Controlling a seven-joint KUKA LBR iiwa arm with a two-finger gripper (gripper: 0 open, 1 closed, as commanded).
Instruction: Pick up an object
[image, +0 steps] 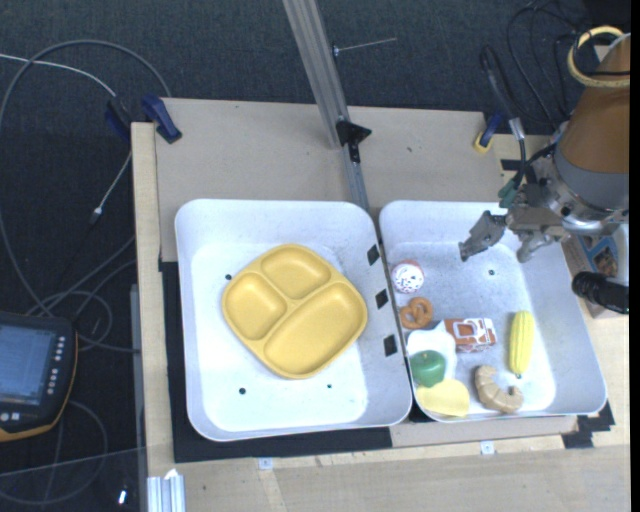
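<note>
Small toy foods lie in the right bin (560, 300): a white speckled ball (407, 277), a pretzel (418, 313), an orange-and-white block (471, 333), a yellow corn cob (520, 342), a green apple (429, 367), a yellow wedge (446, 399) and a tan croissant (498, 389). My gripper (503, 242) hovers over the bin's far part, above and right of the ball, open with nothing between its spread fingers (478, 240).
The left bin (200, 300) bears a yellow three-compartment plate (294, 310). A metal pole (325, 70) rises at the back between the bins. Cables and a tablet (30, 370) lie off the bench to the left.
</note>
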